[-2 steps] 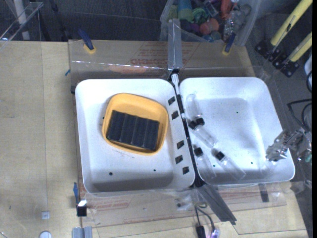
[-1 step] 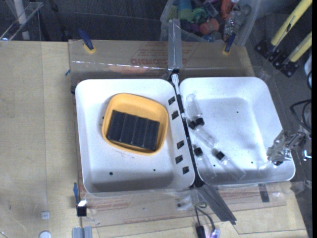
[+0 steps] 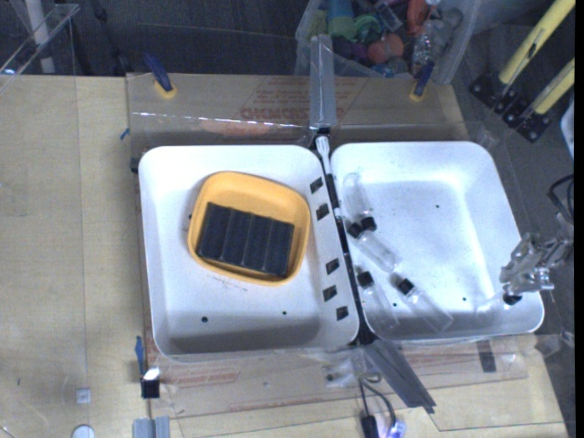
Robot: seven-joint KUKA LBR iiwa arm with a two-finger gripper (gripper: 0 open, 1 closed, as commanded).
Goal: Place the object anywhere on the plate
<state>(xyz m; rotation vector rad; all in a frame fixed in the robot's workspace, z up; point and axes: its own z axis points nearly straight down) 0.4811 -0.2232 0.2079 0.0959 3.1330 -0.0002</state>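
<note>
Over in the left bin the dark ridged block (image 3: 247,239) already lies flat on my yellow plate (image 3: 205,199), job looking done, while my end effector (image 3: 522,278) sits released, nothing between its fingers, at the right bin's (image 3: 429,167) rim.

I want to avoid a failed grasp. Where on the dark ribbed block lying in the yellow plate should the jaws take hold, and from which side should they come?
Judging from its pose, come straight down from above. The dark ribbed block lies flat in the yellow plate, whose raised rim blocks a sideways approach. Close the jaws across its shorter width, near the middle, where it should balance best.
</note>
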